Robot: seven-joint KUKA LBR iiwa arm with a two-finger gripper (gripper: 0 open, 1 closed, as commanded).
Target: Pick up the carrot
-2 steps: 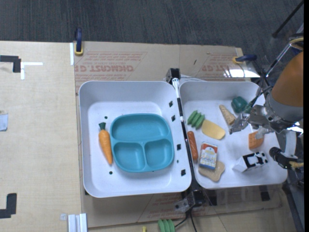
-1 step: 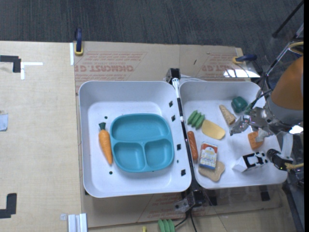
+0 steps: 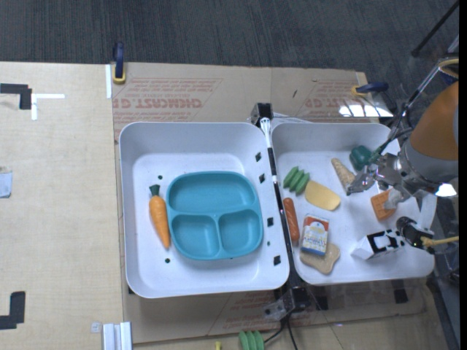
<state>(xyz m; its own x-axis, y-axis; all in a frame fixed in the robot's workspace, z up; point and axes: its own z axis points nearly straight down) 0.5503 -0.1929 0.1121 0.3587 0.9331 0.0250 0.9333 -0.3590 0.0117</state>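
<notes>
The carrot [image 3: 160,219], orange with a small green top, lies lengthwise in the left bin [image 3: 139,268], just left of the blue divided plate [image 3: 216,214]. My gripper [image 3: 360,181] hangs over the right bin [image 3: 408,267] near its right side, far from the carrot. It is above the bin floor between a tan bread stick [image 3: 341,173] and an orange piece [image 3: 381,205]. I see nothing held in it.
The right bin also holds green beans [image 3: 295,179], a yellow cheese slice [image 3: 322,195], a sausage [image 3: 291,219], a small printed box [image 3: 315,236] on a tan slice [image 3: 325,258], and a teal object [image 3: 360,154]. The divider between the bins [image 3: 271,188] lies between gripper and carrot.
</notes>
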